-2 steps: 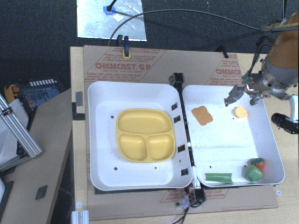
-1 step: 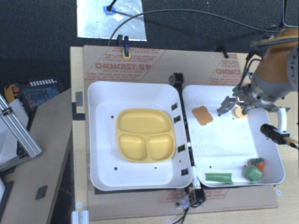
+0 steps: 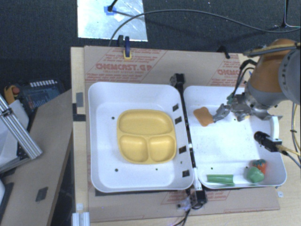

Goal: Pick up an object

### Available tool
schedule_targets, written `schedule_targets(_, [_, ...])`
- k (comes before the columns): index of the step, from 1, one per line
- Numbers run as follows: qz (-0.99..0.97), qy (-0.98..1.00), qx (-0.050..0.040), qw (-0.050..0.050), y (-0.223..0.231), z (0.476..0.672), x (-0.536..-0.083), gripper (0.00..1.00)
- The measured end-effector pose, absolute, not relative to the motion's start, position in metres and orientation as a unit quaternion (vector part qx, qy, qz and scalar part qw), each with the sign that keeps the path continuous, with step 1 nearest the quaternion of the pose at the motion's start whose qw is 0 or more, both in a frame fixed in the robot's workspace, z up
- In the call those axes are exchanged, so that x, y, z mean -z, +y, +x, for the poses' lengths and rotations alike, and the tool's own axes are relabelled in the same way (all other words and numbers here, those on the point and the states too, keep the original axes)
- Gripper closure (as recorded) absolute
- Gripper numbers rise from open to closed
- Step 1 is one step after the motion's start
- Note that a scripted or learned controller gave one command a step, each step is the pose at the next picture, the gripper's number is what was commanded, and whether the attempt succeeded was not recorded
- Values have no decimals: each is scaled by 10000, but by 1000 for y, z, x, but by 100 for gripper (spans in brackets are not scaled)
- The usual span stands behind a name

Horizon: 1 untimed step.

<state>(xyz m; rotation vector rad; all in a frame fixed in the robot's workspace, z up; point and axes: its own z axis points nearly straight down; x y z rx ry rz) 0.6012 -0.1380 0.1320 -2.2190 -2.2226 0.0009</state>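
Observation:
An orange, flat, rounded piece (image 3: 203, 116) lies in the right bin (image 3: 225, 145) near its upper left. My gripper (image 3: 222, 113) hangs just right of that piece, reaching in from the right, with one grey finger (image 3: 219, 112) next to the piece's edge. A green stick-shaped object (image 3: 220, 178) lies along the bin's front wall. A green lump with a red-orange top (image 3: 256, 172) sits in the front right corner. Nothing shows between the fingers.
The left bin (image 3: 101, 140) holds a yellow three-compartment plate (image 3: 145, 135). A black clip strip (image 3: 184, 131) runs between the two bins. Cables and a black connector (image 3: 265, 141) hang by the arm over the right bin's right side.

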Motion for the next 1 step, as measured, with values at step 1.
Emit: schedule_targets(1, [-7066,-7076,-2,4,-138,602,-83,0])
